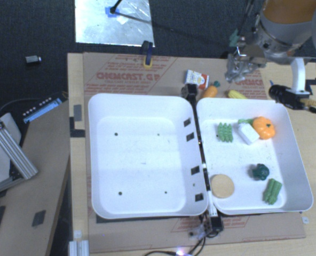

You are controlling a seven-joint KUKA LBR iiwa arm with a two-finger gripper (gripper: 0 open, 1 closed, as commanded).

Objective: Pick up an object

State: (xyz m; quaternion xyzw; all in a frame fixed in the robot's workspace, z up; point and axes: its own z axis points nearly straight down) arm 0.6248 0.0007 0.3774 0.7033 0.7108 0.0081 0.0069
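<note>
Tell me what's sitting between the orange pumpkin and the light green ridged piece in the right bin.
In the camera view, a white block lies between the orange pumpkin and the light green ridged piece, touching the pumpkin.

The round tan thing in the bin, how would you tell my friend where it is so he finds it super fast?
Look at the right-hand white bin, the one with the toys in it. Go to its near corner beside the divider between the two bins; the tan disc lies flat there. It is the only round, flat, biscuit-coloured thing, while its neighbours, the dark green lump and the green pod, are green and bumpy.
</note>
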